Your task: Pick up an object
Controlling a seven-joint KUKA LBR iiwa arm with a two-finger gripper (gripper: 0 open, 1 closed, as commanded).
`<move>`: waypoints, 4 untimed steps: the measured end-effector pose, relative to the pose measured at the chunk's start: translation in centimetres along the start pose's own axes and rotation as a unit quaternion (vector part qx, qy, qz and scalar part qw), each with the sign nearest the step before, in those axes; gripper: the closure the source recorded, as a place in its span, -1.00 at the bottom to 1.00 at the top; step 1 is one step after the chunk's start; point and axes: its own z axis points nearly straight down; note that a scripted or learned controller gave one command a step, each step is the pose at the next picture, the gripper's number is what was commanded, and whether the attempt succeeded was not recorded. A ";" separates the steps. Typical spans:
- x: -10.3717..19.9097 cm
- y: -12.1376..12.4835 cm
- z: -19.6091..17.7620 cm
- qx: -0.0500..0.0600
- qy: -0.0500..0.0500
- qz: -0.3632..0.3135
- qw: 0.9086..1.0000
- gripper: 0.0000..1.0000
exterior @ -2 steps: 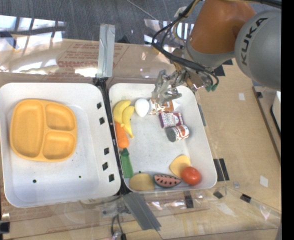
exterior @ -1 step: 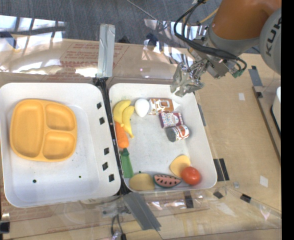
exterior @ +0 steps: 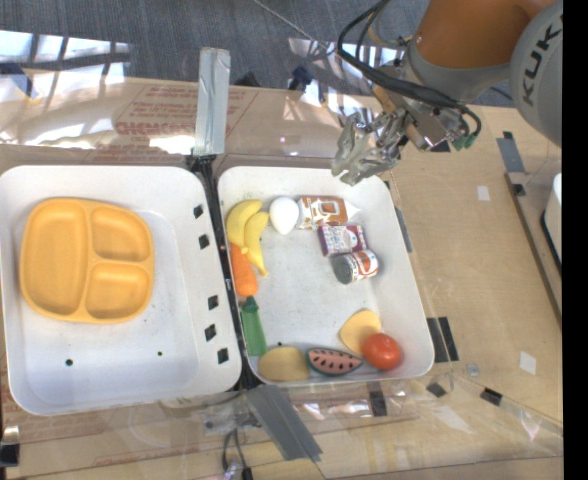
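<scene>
Up at the far rim of the right bin (exterior: 414, 298), the gripper (exterior: 359, 158) hangs off the grey arm (exterior: 534, 48) with its orange band (exterior: 474, 13), a tangle of black cables looping around the wrist. Honestly can't tell if the fingers are apart or together, it's all pale metal glare up there, and nothing shows between them.

Everything to pick from sits in the right bin, below and nearer the camera than the fingers. Closest to them is a little boxy carton (exterior: 324, 210) with a brown and white label, lying flat just under the fingertips but apart from them. Touching its left end is a smooth white egg (exterior: 284, 214), and left of that a curved yellow banana (exterior: 246, 230) made of glossy plastic. Just below the carton there's a purplish packet (exterior: 341, 238) and a small can (exterior: 356, 266) tipped on its side.

Further from the fingers, along the bin's left wall, an orange carrot (exterior: 244, 273) and a green bottle-shaped thing (exterior: 252, 328) lie end to end. Well away at the near edge: a tan potato-ish lump (exterior: 284, 364), a watermelon slice (exterior: 334, 361), a yellow wedge (exterior: 360, 328) and a shiny red tomato (exterior: 382, 351).

Off to the left of the fingers, the left bin (exterior: 34, 368) holds an orange compartment tray (exterior: 86, 259), matte plastic with rounded corners.
</scene>
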 end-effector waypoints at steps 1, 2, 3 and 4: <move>4.0 -4.1 14.7 -0.005 0.004 -0.124 0.992 1.00; 8.0 -2.2 17.2 -0.003 0.002 -0.284 0.959 1.00; -0.4 7.9 10.0 0.000 -0.002 -0.248 0.969 1.00; 0.6 4.3 3.5 0.000 0.000 -0.385 0.923 1.00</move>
